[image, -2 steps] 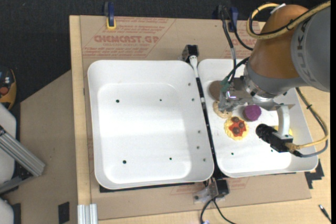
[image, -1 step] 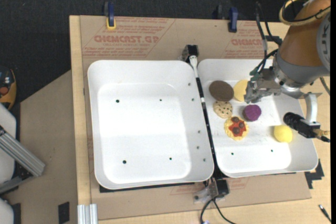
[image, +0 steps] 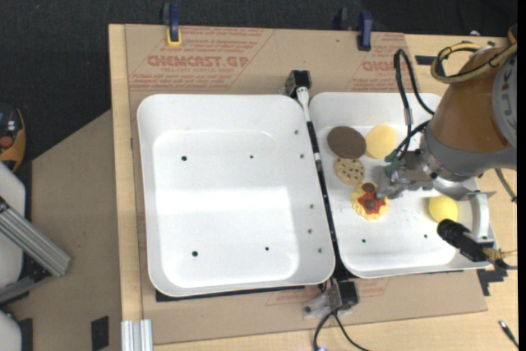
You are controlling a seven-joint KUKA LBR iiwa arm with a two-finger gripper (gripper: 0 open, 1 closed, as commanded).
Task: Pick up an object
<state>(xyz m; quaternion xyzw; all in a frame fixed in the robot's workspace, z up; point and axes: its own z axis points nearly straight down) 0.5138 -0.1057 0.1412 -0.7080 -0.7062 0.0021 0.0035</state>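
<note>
The right bin (image: 394,255) holds several small items. A brown round cookie (image: 346,141) lies at its upper left, with a tan chocolate-chip cookie (image: 348,170) just below it. A pale yellow ball (image: 380,140) sits to the right of the brown cookie. A red and yellow toy (image: 371,201) lies near the bin's middle. A bright yellow lemon-like piece (image: 442,209) rests at the right. My gripper (image: 393,177) hangs low over the bin, just up and right of the red and yellow toy. The wrist hides how its fingers stand.
The left bin (image: 226,193) stands beside the right one on a brown board (image: 246,53). Blue clamps (image: 172,22) (image: 364,29) grip the board's far edge. A black cable (image: 403,86) loops over the right bin's far side. A black bar (image: 463,242) juts at the lower right.
</note>
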